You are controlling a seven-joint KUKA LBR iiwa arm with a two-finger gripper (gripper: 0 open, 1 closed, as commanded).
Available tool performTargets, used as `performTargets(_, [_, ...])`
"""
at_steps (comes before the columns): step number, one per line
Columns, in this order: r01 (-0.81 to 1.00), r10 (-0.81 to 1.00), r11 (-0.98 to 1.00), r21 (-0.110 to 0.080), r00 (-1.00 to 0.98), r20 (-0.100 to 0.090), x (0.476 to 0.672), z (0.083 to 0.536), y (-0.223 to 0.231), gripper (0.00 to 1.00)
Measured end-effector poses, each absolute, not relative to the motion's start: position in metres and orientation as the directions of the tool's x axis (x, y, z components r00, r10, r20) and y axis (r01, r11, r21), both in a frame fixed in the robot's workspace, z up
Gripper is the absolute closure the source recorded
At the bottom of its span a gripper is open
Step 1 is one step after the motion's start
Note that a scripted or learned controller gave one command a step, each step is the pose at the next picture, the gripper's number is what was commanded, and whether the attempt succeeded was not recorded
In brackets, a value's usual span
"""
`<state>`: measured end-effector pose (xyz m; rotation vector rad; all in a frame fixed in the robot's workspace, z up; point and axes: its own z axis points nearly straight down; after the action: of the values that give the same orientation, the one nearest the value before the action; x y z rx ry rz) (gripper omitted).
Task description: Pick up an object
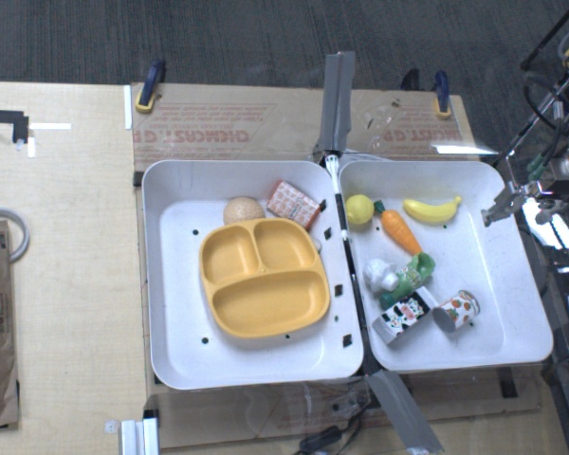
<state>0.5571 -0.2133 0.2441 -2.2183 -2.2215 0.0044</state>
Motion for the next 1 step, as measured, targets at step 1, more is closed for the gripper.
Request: performTargets(1, [0.909,0.909,0.416,-0.001,-0.416,-0.001,0.6136,0.1855,-0.1919,0.00])
